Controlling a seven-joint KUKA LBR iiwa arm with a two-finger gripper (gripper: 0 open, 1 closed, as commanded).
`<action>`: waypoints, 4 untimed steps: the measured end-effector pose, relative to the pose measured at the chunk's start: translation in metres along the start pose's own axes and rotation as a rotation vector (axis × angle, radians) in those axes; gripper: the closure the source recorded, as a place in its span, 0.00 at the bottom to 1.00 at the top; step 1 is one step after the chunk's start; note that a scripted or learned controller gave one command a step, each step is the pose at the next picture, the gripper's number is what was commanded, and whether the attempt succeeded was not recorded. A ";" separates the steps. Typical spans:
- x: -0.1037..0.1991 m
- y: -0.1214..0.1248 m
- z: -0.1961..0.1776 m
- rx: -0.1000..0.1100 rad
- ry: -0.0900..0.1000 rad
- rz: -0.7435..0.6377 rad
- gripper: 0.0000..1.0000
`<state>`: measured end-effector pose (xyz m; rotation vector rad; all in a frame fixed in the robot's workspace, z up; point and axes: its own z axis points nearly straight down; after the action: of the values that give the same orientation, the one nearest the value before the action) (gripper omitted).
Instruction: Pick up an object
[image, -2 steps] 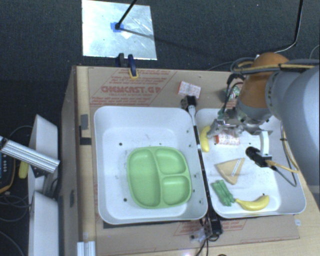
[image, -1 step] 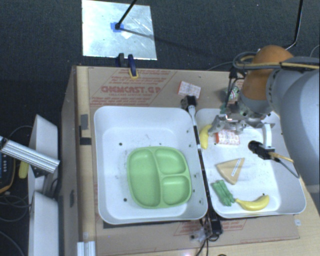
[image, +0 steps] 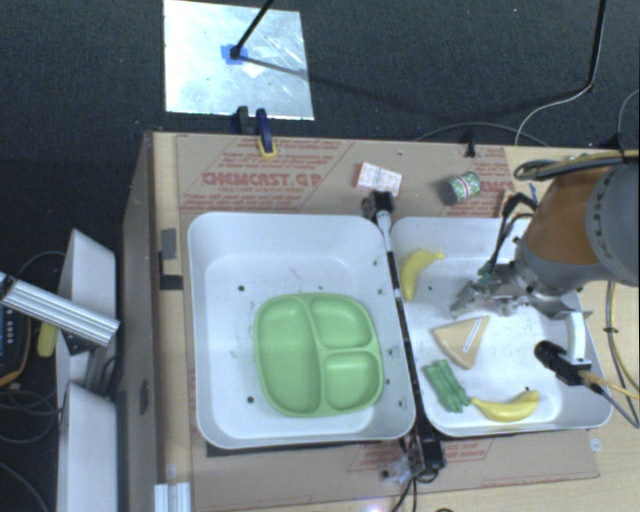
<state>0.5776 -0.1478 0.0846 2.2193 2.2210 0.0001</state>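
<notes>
In the right bin (image: 570, 415), a pale yellow cheese wedge (image: 462, 340) lies near the middle. A small yellow banana piece (image: 418, 266) sits at the bin's upper left. A green vegetable (image: 445, 386) and a whole banana (image: 507, 405) lie along the front edge. My gripper (image: 488, 295) hangs low over the right bin, just above and to the right of the cheese wedge, with nothing seen held. The left bin (image: 215, 300) holds a green divided plate (image: 318, 352).
A small green can (image: 463, 186) and a white card (image: 378, 178) lie on the cardboard behind the bins. The grey arm with its orange band (image: 560, 215) reaches in over the right bin's far right side. A black divider (image: 392, 290) separates the bins.
</notes>
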 end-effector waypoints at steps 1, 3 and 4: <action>0.044 -0.047 0.001 0.001 0.002 -0.001 0.00; 0.056 -0.070 -0.010 -0.001 0.002 -0.001 1.00; 0.092 -0.024 -0.100 -0.002 0.001 -0.003 1.00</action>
<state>0.5535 -0.0558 0.1849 2.2162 2.2235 0.0035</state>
